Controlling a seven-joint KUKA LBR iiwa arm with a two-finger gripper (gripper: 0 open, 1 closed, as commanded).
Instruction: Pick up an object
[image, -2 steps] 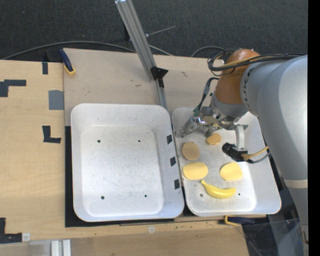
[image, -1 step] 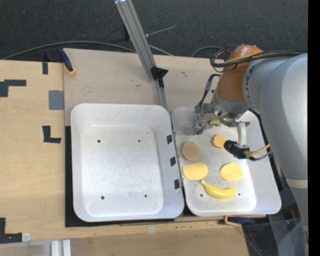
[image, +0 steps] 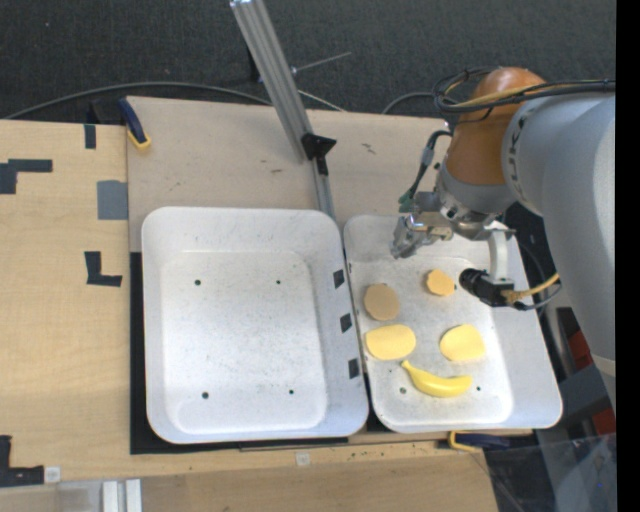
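Note:
Several food-shaped pieces lie in the right bin (image: 525, 400): a small orange piece (image: 439, 283), a tan round disc (image: 381, 301), a yellow oval (image: 390, 342), a yellow lump (image: 462, 343) and a yellow banana (image: 437, 382). My gripper (image: 408, 240) hangs over the bin's far left corner, up and left of the orange piece. Nothing shows between its fingers, and it is apart from every piece.
The left bin (image: 160, 330) adjoins the right one, joined by black clips (image: 344, 322). A slanted metal post (image: 285, 90) rises behind the bins. The grey arm with its orange band (image: 495, 120) fills the upper right, and a black cable connector (image: 482, 287) sticks out over the right bin.

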